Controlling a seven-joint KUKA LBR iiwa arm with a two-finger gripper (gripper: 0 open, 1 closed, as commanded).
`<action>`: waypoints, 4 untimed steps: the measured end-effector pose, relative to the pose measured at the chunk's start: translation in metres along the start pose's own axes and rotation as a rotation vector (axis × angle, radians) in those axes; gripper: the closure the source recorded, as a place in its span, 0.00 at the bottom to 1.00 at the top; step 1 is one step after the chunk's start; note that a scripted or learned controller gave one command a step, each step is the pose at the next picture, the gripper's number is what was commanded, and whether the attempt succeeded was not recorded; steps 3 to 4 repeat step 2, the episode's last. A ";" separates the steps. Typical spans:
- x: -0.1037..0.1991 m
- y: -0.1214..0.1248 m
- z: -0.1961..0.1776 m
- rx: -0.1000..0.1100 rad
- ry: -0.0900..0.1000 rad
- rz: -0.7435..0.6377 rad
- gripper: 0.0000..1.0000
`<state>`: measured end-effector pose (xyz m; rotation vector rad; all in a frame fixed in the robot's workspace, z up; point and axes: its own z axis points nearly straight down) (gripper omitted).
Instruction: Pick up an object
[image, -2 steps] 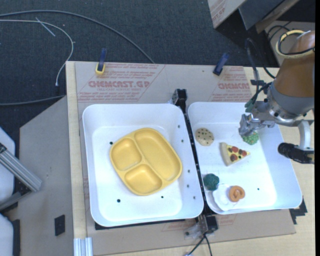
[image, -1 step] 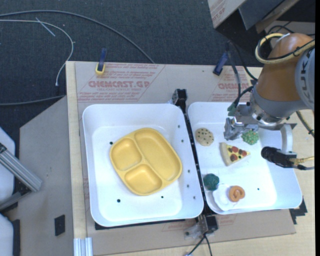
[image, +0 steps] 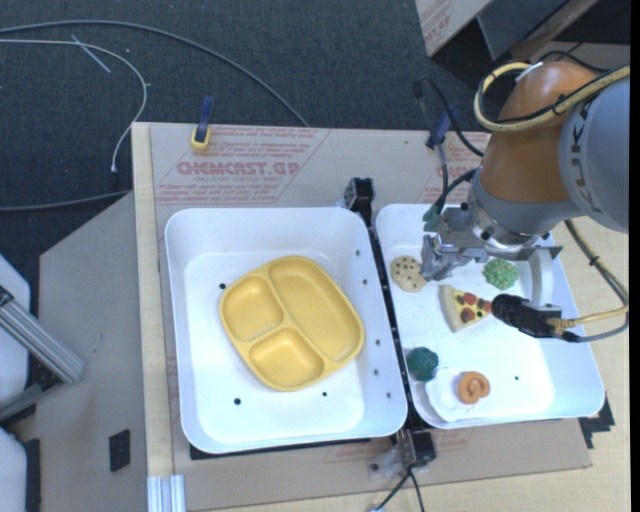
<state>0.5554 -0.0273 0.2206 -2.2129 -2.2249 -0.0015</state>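
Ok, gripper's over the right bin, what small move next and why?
Probably a short straight descent: the gripper hangs between the cookie and the pizza slice, holding nothing I can see. I'd shift slightly toward the pizza slice first so it lands centred.

The arm (image: 540, 140) overhangs the right bin's (image: 570, 395) far half; cookie (image: 405, 271) and donut (image: 472, 386) lie uncovered.

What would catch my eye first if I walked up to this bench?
Probably the yellow divided tray, lying alone in the middle of the left bin. Next comes the big grey and orange arm hanging over the right bin, where small toy foods are scattered: a cookie, a pizza slice, a green broccoli piece, a dark green lump and an orange ring.
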 end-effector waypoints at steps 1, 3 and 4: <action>0.045 -0.021 0.004 0.002 -0.001 0.001 1.00; 0.089 -0.034 -0.005 0.001 0.000 -0.001 1.00; 0.089 -0.034 -0.005 0.001 0.000 -0.001 1.00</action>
